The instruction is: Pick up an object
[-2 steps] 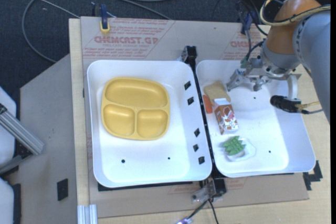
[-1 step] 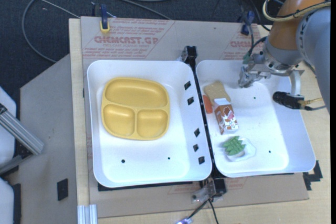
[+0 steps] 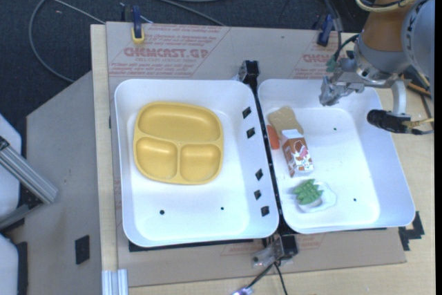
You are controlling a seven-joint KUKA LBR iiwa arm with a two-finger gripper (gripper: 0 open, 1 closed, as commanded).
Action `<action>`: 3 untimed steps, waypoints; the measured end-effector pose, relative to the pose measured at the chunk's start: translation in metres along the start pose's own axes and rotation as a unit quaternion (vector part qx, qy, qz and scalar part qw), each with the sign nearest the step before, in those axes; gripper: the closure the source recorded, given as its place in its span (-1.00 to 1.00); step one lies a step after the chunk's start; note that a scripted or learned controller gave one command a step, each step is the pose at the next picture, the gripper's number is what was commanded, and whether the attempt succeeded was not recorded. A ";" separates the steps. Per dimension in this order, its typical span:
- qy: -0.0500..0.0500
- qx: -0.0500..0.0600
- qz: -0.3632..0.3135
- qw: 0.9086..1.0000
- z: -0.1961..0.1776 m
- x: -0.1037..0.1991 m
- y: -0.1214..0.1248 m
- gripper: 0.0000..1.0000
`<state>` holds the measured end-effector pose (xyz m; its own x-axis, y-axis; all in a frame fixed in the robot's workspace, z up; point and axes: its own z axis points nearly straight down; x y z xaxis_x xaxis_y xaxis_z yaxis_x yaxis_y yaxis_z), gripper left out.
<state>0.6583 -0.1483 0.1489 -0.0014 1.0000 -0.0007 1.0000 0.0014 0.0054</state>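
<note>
Gripper (image 3: 334, 90) hangs over the far edge of the right bin (image 3: 373, 169), nothing between its fingers; whether they sit wide or narrow cannot be told. Toward the camera and to its left lie a tan block (image 3: 284, 119), a small red-and-white carton (image 3: 298, 155) and, nearest the camera, a green toy (image 3: 308, 191). Well left, the left bin (image 3: 228, 211) bears a yellow divided plate (image 3: 179, 142).
</note>
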 end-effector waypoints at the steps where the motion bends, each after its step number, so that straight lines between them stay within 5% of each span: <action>1: 0.000 0.000 0.001 1.000 -0.046 -0.002 -0.003 1.00; 2: -0.001 -0.001 0.000 1.000 -0.096 -0.002 -0.001 1.00; 3: 0.001 0.004 -0.001 1.000 -0.103 0.046 -0.018 1.00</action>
<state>0.6401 -0.1024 0.2513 -0.0042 1.0000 0.0013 1.0000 0.0042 -0.0017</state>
